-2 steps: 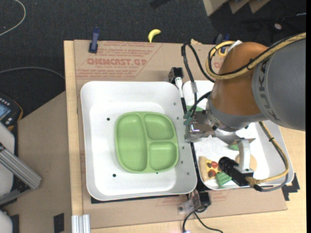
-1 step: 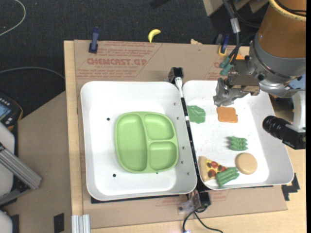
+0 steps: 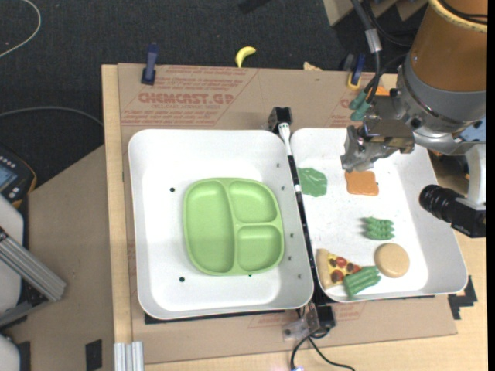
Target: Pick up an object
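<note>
Hand (image 3: pixel 362 161) sits right over the toast (image 3: pixel 362 183); can't tell its grip. Toast looks thin, light, stiff: pinch across its edges.

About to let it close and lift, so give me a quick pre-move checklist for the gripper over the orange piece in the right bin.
1. Gripper lined up over the orange piece: ok, it sits at the piece's top edge.
2. Fingers open: cannot tell.
3. Piece already between the fingers: cannot tell.
4. Neighbours clear: ok, the green leaf lies apart to the left.
5. Piece away from the right bin wall: ok.
6. Tray out of the path: ok, it is in the left bin.
</note>
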You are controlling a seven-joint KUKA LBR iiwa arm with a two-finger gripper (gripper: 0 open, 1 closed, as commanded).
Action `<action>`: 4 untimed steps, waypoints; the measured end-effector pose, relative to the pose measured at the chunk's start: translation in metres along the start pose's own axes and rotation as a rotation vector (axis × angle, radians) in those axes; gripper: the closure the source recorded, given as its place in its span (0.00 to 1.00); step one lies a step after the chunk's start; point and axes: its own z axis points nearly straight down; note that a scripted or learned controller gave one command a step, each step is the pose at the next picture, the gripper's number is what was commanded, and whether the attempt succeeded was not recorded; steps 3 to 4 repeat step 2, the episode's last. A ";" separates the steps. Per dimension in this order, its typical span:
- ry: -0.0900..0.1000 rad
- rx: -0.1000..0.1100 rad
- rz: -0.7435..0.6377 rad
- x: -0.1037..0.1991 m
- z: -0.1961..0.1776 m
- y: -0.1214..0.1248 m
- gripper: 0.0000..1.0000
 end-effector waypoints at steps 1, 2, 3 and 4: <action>0.001 0.013 0.000 0.036 0.123 -0.002 1.00; 0.003 -0.014 0.002 0.007 -0.015 0.000 1.00; 0.003 -0.014 0.002 0.007 -0.015 0.000 1.00; 0.003 -0.014 0.002 0.007 -0.015 0.000 1.00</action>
